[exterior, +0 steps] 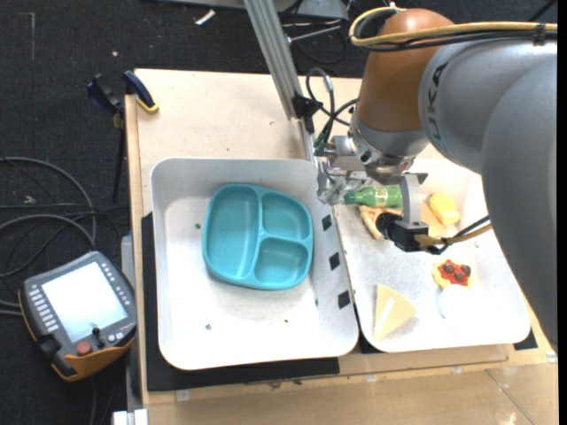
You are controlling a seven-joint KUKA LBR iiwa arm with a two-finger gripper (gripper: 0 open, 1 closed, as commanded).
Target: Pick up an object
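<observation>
So in the camera view, we've got the tool sitting low right at the seam where the two bins meet, at the back end of the divider. Honestly we can't tell if it's released or clenched, because the wrist and the big grey arm cover it from above. Nothing visibly sits in it, so we're not calling anything grabbed.

Closest candidate for the pick is the green bottle. It lies on its side in the right bin, just beside the tool on the arm's side, near the back wall. Next to it there's a yellow block, then a red and black piece further forward, and a pale cheese wedge near the front. The left bin holds a teal divided plate, well apart from the tool.

What we'd worry about:
- The tool is basically over the bin walls rather than over the bottle, so closing here probably catches rim or air.
- A bottle on its side is round and slick. A pinch off its middle could squirt it away or roll it into the yellow block.
- The back corner is crowded, so the tool could nudge a neighbour instead of getting a clean grip.
- Coming down hard on the divider could shift both bins on the worktop.
</observation>
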